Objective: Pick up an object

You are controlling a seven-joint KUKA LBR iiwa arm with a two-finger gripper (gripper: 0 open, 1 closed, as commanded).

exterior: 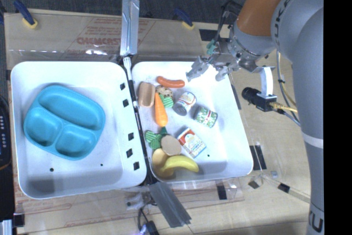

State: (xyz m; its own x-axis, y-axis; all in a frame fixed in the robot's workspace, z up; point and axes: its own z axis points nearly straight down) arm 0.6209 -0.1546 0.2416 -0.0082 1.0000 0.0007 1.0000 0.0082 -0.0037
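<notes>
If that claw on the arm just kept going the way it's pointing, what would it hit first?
The gripper, fingers apart, points down and leftward over the right bin. It would probably meet the sausage first, or the bin floor just beside it; depth is hard to judge from this slanted view.

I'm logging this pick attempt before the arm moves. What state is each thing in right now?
gripper: open, above the right bin's far edge, holding nothing.
blue plate: flat in the left bin.
hot dog: lying flat, right bin.
carrot: lying flat.
two cans: tipped on their sides.
small box: lying flat.
banana: lying at the near edge.
</notes>
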